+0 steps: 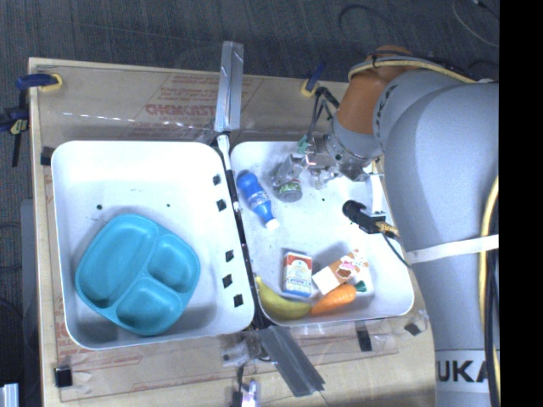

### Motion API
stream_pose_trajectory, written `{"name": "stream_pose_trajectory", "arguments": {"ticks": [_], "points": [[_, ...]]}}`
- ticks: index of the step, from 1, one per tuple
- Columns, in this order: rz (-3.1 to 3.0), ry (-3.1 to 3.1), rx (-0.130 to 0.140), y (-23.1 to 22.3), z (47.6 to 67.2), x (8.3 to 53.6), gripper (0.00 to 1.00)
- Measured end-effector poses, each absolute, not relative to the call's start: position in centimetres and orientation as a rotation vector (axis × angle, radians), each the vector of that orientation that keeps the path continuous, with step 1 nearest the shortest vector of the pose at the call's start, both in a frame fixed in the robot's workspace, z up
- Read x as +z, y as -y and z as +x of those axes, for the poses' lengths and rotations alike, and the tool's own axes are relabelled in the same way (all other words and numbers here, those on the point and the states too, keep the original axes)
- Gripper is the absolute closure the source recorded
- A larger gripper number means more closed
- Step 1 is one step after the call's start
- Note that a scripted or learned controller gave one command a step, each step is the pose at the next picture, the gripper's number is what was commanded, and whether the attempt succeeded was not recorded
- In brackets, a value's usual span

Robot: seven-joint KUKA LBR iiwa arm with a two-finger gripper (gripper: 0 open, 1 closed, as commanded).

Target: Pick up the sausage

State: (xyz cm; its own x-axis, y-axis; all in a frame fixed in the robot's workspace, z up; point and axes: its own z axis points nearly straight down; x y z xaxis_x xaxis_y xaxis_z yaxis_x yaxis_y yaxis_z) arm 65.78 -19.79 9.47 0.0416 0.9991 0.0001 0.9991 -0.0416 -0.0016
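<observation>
Dark carpet surrounds your table point(127, 100), which carries two white bins side by side. Your left bin point(127, 148) holds a blue divided plate point(136, 271), lying toward its near left corner. Your arm point(424, 168) reaches in from the right over the right bin point(318, 227), with the pincer point(291, 176) low at that bin's far end. You cannot tell whether the pincer is released or clenched. Right under it lies a small dark lump, perhaps the sausage point(289, 191), too blurred for you to be sure and too hidden to say whether it is gripped. Just left of it a blue bottle point(254, 197) lies tilted along the dividing wall. At the near end you see a banana point(284, 304) against the rim, a carrot point(341, 296) beside it, a small carton point(298, 275) touching the banana, a white block point(326, 279) and a printed packet point(352, 269), all well apart from the pincer.
</observation>
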Motion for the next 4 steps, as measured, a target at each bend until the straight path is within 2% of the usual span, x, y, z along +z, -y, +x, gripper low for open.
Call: {"name": "stream_pose_trajectory", "arguments": {"ticks": [1, 2, 3, 4], "points": [[-2.449, 1.963, 0.003, 18.0, 59.4, 13.3, 0.00], [-2.410, 2.009, 0.004, 20.4, 54.4, 9.1, 0.00], [-2.375, 2.053, 0.001, 11.4, 54.5, 16.8, 0.00], [-2.241, 2.201, 0.001, 16.5, 63.5, 18.5, 0.00]]}}
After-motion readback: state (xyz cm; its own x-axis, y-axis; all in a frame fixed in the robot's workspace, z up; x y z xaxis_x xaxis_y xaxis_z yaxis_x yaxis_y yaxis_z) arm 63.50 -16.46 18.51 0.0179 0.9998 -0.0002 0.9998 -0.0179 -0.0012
